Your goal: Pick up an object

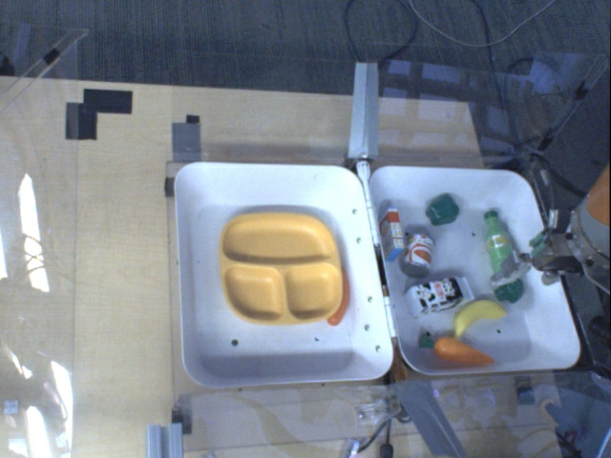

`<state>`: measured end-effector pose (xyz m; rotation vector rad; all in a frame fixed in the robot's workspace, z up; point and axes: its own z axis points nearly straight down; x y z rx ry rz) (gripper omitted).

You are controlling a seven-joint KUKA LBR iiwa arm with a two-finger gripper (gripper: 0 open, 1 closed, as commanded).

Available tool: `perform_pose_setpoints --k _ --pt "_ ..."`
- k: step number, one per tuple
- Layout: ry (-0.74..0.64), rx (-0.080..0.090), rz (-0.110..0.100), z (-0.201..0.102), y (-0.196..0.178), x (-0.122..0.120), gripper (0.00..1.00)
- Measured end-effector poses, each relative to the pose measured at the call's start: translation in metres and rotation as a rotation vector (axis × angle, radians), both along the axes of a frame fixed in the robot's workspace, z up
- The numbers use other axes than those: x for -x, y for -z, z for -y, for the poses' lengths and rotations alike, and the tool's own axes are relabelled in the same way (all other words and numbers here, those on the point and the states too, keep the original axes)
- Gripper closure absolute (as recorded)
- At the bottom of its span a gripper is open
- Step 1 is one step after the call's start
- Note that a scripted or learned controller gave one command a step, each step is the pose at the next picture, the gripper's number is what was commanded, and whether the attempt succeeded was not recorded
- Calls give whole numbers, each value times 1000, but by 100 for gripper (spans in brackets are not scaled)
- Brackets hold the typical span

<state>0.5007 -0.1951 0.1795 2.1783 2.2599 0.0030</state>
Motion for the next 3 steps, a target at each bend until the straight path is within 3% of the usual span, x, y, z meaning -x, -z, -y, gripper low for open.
perform_pose_setpoints --k 1,2,3 --pt "77 -2 0 8 85 -39 0" --pt "-9 6 13 -9 90 -24 0" --pt "-13 2 14 -11 80 -27 100"
